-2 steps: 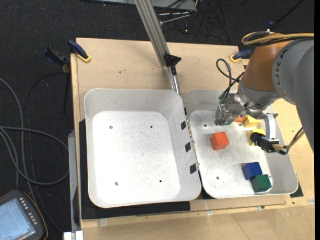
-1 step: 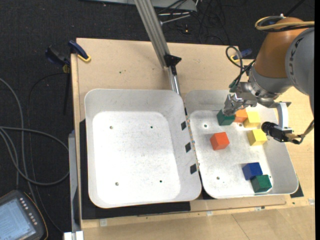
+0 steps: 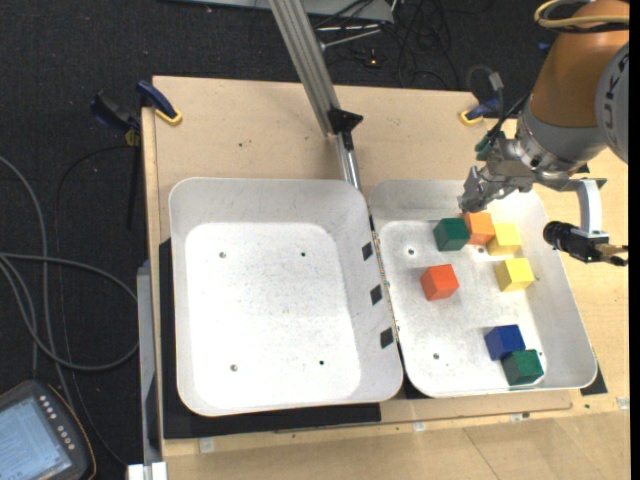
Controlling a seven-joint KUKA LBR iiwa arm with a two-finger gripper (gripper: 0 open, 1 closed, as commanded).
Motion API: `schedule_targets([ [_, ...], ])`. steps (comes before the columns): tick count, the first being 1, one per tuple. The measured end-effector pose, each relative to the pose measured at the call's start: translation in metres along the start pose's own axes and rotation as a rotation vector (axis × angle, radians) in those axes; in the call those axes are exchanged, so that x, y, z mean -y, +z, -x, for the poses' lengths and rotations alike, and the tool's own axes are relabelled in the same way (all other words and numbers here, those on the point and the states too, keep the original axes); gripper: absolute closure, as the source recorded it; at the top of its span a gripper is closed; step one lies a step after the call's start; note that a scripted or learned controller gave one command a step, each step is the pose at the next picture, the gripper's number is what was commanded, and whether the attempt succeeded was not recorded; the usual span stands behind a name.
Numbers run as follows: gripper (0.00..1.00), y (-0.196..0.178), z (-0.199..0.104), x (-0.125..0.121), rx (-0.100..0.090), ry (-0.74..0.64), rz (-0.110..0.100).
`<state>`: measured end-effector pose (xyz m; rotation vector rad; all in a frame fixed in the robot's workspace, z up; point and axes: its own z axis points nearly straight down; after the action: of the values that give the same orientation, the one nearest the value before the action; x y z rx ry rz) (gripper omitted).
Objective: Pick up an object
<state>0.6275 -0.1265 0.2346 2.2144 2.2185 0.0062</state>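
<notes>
The orange block (image 3: 482,227) sits at the back of the right bin (image 3: 570,363), wedged between a green cube (image 3: 451,234) and a yellow one (image 3: 506,235) — small, matte, square-edged. I'd descend straight and centred to avoid nudging neighbours. My gripper (image 3: 476,204) hovers just above — its opening I cannot tell.

Two white bins (image 3: 270,293), two green blocks (image 3: 452,234), two yellow blocks (image 3: 514,273), two orange blocks (image 3: 439,282), one blue block (image 3: 503,340), two blue clamps (image 3: 150,100).
</notes>
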Motion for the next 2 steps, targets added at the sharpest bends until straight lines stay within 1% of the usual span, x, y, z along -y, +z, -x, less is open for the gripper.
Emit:
schedule_targets([
  [1, 1.0, 0.01, -0.051, 0.005, -0.004, -0.005, -0.009],
  [2, 1.0, -0.002, -0.108, 0.013, -0.005, -0.007, -0.007],
])
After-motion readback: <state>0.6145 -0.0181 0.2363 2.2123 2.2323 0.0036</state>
